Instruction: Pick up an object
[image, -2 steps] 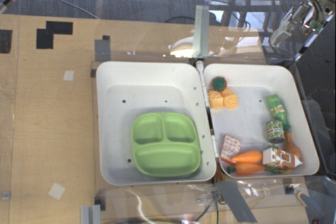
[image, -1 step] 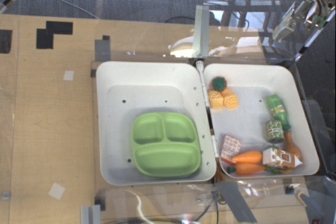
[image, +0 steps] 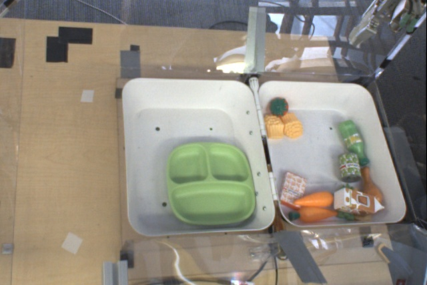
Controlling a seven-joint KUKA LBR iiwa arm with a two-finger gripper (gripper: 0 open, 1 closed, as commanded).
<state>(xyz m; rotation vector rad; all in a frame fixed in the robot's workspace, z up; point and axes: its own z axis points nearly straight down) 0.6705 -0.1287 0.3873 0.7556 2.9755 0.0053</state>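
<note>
Nearest, along the front wall of the right bin (image: 373,100), two carrots (image: 313,206) and a small carton (image: 357,200) are crowded together, a patterned packet (image: 293,187) just beside them; a tight grasp would likely be needed there. A green can (image: 349,167) and a green bottle (image: 351,136) are lined along the right wall. Farther back, yellow corn pieces (image: 283,126) and a dark green ball (image: 278,106) are seen. A green divided tray (image: 211,183) is held in the left bin (image: 150,100). The claw (image: 373,13) is raised beyond the bins, nothing visibly gripped; its state cannot be told.
</note>
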